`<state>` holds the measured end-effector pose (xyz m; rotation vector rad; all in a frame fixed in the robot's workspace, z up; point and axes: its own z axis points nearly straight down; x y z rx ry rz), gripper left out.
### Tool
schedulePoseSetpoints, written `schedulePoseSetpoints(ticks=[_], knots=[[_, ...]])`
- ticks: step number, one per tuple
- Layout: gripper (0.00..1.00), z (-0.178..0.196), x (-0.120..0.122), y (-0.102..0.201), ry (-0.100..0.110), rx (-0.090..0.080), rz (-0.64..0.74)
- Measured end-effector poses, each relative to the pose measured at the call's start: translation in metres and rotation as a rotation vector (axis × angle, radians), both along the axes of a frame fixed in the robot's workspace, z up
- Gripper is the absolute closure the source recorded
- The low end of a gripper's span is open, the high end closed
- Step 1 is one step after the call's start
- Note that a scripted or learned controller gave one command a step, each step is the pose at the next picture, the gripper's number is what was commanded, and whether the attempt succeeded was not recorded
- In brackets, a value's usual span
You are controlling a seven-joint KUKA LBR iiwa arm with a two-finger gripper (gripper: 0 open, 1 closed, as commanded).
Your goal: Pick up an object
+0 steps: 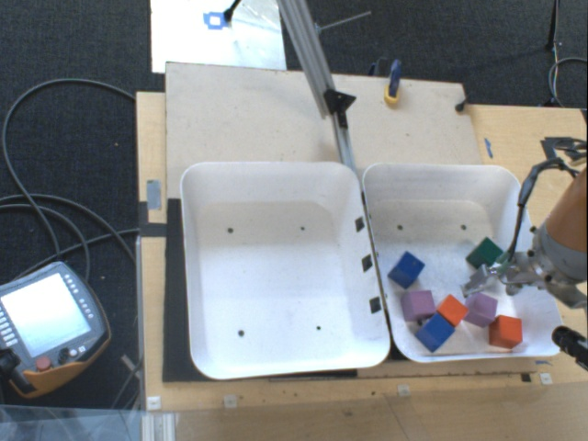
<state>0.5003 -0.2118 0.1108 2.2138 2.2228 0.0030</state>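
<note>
Several small blocks lie in the right bin: a green one, two blue ones, two purple ones, an orange one and a red-orange one. My gripper reaches in from the right, low over the bin. It sits between the green block and the right-hand purple block, just above that purple one. I see no block held in it.
The left bin stands beside the right one, with a shared wall between them. A slanted metal pole crosses the back. A teach pendant and cables lie on the floor at left.
</note>
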Motion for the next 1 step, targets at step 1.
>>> schedulePoseSetpoints(ticks=[1], knots=[[0.0,-0.0192,0.0835,-0.0019,-0.005,-0.002,0.004]])
